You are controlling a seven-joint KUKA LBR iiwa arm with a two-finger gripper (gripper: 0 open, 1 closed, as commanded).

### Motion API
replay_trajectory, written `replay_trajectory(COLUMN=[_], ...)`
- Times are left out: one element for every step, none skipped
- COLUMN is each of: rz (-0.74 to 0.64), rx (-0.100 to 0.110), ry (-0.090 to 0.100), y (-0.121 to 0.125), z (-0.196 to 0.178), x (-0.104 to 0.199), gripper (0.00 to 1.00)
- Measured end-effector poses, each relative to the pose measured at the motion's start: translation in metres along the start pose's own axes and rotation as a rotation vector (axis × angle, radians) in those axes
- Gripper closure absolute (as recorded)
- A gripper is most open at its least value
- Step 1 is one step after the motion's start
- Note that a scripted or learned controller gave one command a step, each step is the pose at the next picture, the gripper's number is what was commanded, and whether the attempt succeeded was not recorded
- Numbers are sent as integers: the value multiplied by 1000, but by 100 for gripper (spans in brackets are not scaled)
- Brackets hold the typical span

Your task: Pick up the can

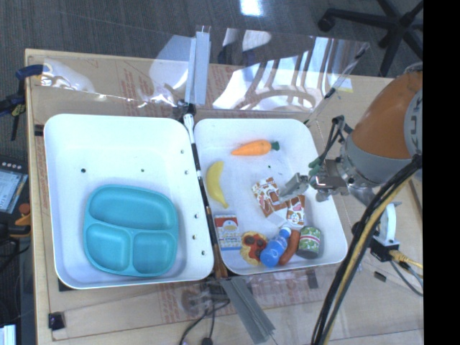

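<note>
1. White plastic is forming both bins on the bench in the camera view; the left bin (65,142) is holding a teal tray (133,230) with three compartments, lying toward its near side.
2. The right bin (215,131) is holding the rest of the clutter. A carrot (253,148) is lying near its far wall, and a banana (215,182) is lying along its left side, just beside the divider between the bins.
3. A red-and-white patterned packet (273,196) is sitting near the middle of the right bin, and a small box (227,231) with a red label is lying near the left of the near wall.
4. Along the near wall, a yellow-and-red toy (252,246), a blue bottle (275,249) and a red sausage-like piece (290,247) are crowding together, touching one another.
5. The can (310,241) is lying in the near right corner of the right bin, just beside the red piece, with its green and dark label facing up.
6. The gripper (296,185) is hanging over the right part of the right bin, above the patterned packet, reaching in from the grey and orange arm (384,131).
7. Whether its fingers are apart or together, I cannot tell; the can is sitting nearer the camera than them, apart, with nothing gripping it.
</note>
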State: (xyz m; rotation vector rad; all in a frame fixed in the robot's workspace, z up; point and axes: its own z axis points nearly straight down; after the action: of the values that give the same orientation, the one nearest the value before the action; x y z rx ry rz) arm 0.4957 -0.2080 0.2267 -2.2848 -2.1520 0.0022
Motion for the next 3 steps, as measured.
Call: replay_trajectory(rz=[123, 117, 130], rx=[1, 7, 1], ry=[1, 3, 0], y=[45, 44, 37], z=[120, 112, -30], x=[4, 6, 88], gripper=[0, 100, 100])
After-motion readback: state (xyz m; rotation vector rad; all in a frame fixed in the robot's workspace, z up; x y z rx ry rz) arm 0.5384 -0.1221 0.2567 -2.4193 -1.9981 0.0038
